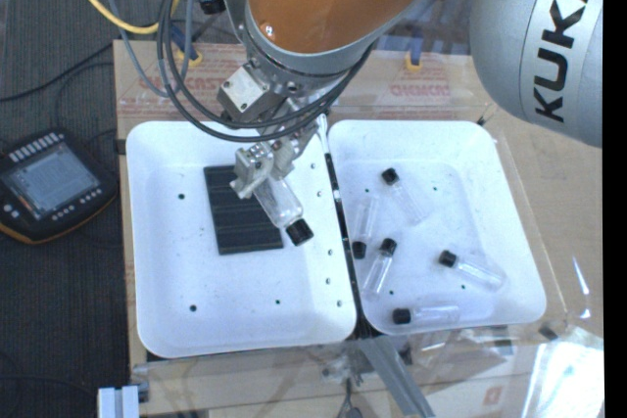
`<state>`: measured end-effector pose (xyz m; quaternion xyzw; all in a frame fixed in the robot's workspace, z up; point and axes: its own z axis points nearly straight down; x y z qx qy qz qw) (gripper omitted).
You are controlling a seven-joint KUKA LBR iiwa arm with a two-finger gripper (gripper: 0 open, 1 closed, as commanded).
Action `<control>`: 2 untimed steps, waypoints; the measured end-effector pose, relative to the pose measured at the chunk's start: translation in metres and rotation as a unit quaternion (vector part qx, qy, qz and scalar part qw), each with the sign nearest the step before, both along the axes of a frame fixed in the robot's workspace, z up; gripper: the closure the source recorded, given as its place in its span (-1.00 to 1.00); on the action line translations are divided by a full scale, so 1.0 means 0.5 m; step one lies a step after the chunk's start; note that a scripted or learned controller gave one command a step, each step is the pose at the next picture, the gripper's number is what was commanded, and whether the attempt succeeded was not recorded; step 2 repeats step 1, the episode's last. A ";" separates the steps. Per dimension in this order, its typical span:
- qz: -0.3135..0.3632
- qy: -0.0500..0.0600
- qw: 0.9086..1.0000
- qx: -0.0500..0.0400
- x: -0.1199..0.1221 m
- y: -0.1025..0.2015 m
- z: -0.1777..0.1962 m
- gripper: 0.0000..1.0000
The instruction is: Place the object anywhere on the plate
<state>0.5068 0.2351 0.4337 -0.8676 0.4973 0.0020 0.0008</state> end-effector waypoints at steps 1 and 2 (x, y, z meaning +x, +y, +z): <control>0.153 0.000 0.988 0.001 0.150 -0.002 -0.002 1.00; 0.153 0.000 0.988 0.001 0.150 -0.002 -0.002 1.00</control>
